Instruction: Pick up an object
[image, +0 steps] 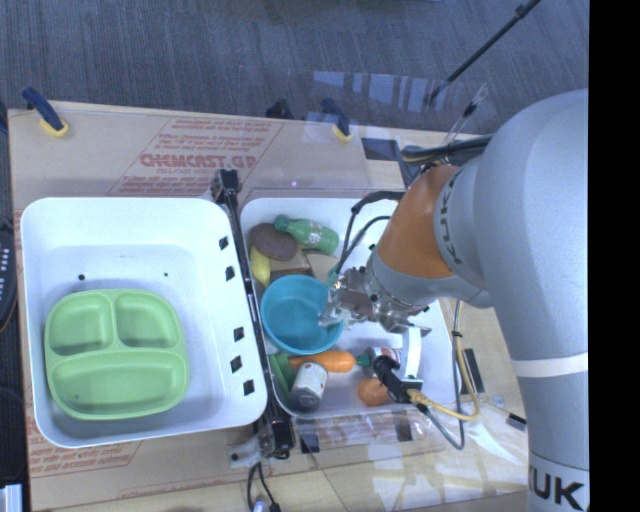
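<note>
Arm (520, 270) reaches in from the right, over the right bin (415, 400). Left bin (120, 225) holds a green divided tray (115, 352) near its lower left. Right bin, left half: blue bowl (293, 312), tilted, with gripper (338, 308) at its right rim; claw state cannot be told, and no object is seen grasped. Green bottle (308, 234) and brown disc (272, 243) lie above the bowl; carrot (328, 362) and small can (308, 384) below it.
</note>
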